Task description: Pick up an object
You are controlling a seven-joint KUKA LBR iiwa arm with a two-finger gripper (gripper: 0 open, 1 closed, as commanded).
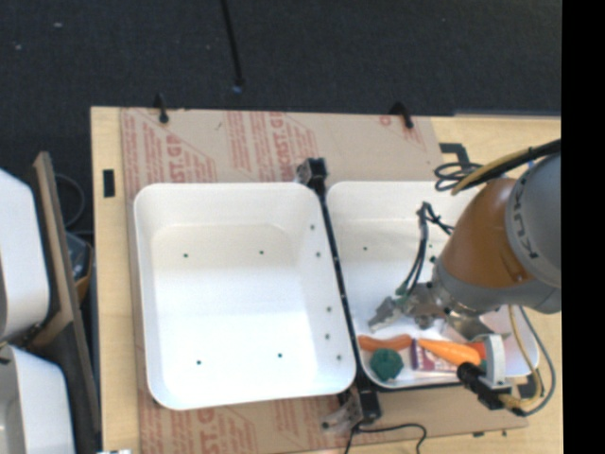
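Note:
My gripper (399, 310) hangs low over the front part of the right bin (378, 218), under the grey arm with its orange band (482, 239). Just in front of it lie a thin orange-red stick (382, 343), a dark green rounded lump (386, 364), an orange carrot-shaped piece (452, 351) and a white and pink flat pack (433, 361). These objects sit crowded together against the bin's front wall. The arm's body hides the right part of this bin.
The left bin (236, 225) stands beside the right one, parted by a black divider bar (331, 253). Both rest on a brown cardboard sheet (236, 145) on the bench. Cables (510, 400) trail near the front right corner.

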